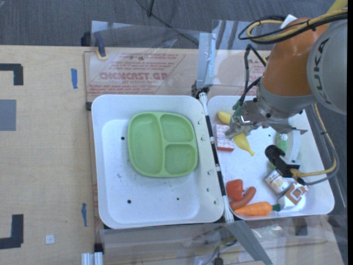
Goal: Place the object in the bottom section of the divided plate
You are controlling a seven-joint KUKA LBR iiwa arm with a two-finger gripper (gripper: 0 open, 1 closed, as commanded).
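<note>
yellow banana-shaped toy (243, 143) is lying in the right white bin (322, 200), slanting down-right, just under the two-finger gripper (238, 127). whether its fingers are closing on it i cannot tell. light green divided plate (162, 144) is waiting leftward in the left white bin (110, 203).

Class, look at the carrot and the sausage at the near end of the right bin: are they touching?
Touching. The camera view shows the sausage lying along the top edge of the carrot, with no white bin floor between them.
</note>
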